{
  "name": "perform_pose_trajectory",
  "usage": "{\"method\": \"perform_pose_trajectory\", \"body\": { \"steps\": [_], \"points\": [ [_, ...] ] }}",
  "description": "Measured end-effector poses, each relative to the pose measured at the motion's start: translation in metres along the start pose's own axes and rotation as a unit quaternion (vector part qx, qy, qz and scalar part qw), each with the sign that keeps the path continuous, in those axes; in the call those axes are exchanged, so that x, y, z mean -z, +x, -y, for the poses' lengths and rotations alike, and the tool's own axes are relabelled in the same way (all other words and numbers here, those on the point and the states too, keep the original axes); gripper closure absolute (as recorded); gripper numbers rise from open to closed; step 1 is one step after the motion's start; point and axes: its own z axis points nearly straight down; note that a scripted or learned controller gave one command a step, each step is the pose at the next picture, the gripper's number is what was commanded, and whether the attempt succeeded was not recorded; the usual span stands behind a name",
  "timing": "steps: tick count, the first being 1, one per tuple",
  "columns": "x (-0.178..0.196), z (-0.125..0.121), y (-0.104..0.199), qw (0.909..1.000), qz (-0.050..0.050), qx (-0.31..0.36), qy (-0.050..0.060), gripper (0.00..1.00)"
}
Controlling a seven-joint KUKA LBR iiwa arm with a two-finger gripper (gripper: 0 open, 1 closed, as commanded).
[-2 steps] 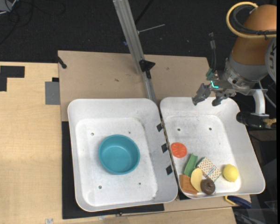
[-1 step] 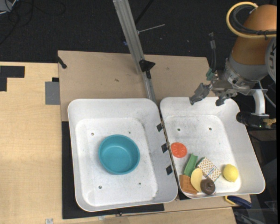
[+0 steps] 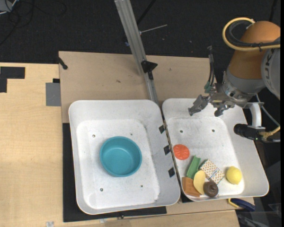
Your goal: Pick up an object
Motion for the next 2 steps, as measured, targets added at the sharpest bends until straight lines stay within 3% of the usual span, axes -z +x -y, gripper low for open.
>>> {"method": "perform_pose_trajectory", "body": {
  "steps": [2],
  "points": [
    [-0.100, 0.012, 0.014, 1.0000, 0.000, 0.000, 0.000, 0.00]
  ]
}}
